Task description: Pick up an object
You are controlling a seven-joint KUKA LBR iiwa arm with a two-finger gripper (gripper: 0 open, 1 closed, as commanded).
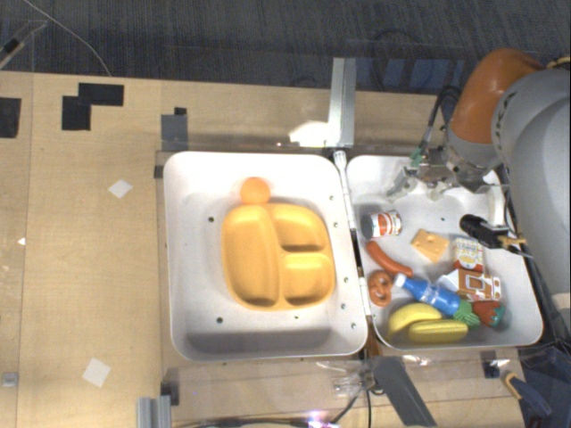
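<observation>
My gripper (416, 184) hovers over the far part of the right bin (533, 328), open with nothing between its fingers. Below it in that bin lie a small red-and-white can (384, 225), a yellow cheese wedge (429, 244), a red sausage (389, 257), a brown pretzel (381, 286), a blue bottle (431, 294), a yellow banana (426, 323) and a red-and-white carton (473, 273). The can is the closest thing to the gripper, a little toward the near left of it.
The left bin (192, 266) holds a yellow divided tray (275, 255) with an orange ball (255, 189) at its far edge. A metal post (343, 105) stands behind the wall between the bins. The grey arm with its orange band (489, 96) enters from the right.
</observation>
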